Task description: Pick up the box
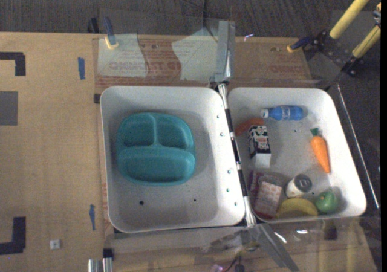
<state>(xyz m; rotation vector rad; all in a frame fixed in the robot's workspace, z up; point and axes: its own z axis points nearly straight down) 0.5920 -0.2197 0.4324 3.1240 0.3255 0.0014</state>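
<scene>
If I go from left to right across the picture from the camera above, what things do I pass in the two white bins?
Teal divided plastic plate → small black-and-white milk carton box → blue plastic bottle lying on its side → orange toy carrot.

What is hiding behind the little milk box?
An orange-red thing pokes out behind the milk box, touching it. The box covers part of it, so I cannot tell what it is.
</scene>
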